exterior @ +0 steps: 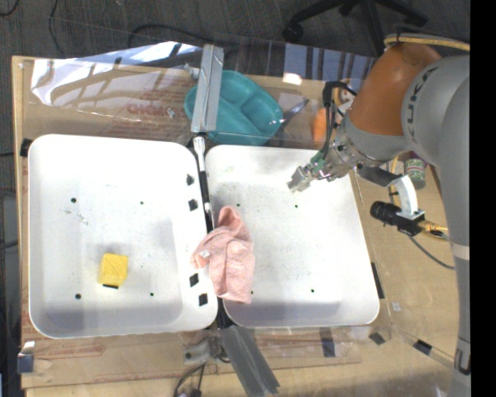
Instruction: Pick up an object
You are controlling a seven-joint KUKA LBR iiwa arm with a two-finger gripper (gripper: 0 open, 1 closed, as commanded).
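1. In the right bin (347, 300), at its 1 o'clock corner, the gripper (301, 179) hangs over the white floor, tips pointing toward 8 o'clock. Nothing is between them.
2. Jaw gap: cannot tell, the tip is small and blurred from this angle.
3. The arm (413, 98) comes in from 3 o'clock; its orange band sits at 2 o'clock of the frame, above the wrist.
4. Pink cloth (228, 255): crumpled, lying at the right bin's 9 o'clock edge, partly draped over the divider toward the left bin (58, 164). It sits at about 7 o'clock from the gripper, well apart, no contact.
5. Yellow block (113, 270): flat on the left bin's floor, toward its 7 o'clock area, alone, well apart from the cloth and far from the gripper.
6. Teal container (236, 110): outside the bins at 12 o'clock of the frame, behind the divider line, on the bench (83, 110).
7. A clear plastic sheet (99, 77) lies on the bench at 11 o'clock, behind the left bin.
8. A small orange item (319, 125) sits just beside the teal container, at its 3 o'clock; too blurred to identify.
9. Black cabling and a bracket (401, 213) hang off the arm at 3 o'clock, past the right bin's rim.
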